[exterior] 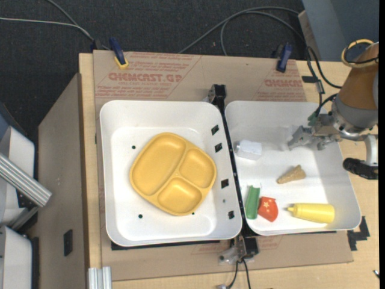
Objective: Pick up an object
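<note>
Gripper (299,138) looks spread and empty over the right bin (344,182), above the tan wedge (292,174), which lies well apart from the clear cup (248,149) and yellow bottle (312,212); risk: wedge's slanted faces slip out as fingers close

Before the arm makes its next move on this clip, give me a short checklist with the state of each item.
1. Gripper over the right bin: ok, it hangs above the bin's upper part.
2. Anything held: cannot tell, its fingers are too small and blurred to read.
3. Objects within the right bin: ok, a white block, a tan wedge, a green piece, a red piece and a yellow bottle all lie inside.
4. Easy target: ok, the tan wedge lies apart from the others.
5. Crowding: not ok, the green and red pieces touch.
6. Left bin: ok, a yellow divided plate lies flat in it, away from the arm.
</note>
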### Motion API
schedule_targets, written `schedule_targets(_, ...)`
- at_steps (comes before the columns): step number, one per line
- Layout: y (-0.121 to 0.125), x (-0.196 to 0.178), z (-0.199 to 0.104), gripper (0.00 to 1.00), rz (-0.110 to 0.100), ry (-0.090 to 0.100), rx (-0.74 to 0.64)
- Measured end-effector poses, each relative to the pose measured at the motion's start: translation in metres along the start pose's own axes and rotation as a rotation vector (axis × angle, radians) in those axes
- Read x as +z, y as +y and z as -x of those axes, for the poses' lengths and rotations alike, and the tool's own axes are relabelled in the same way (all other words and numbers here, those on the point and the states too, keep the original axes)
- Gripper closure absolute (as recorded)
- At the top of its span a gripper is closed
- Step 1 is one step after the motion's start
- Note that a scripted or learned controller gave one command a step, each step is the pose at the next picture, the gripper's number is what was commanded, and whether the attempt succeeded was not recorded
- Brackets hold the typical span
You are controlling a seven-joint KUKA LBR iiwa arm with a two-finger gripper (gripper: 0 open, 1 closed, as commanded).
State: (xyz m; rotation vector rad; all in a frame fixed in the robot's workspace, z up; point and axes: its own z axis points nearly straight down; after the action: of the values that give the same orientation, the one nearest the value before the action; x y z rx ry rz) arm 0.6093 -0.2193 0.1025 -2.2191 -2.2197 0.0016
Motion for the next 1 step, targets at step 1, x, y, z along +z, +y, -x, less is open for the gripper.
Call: schedule_targets(1,0.0016,0.0171,-0.0031,0.0,0.001,0.004,-0.003)
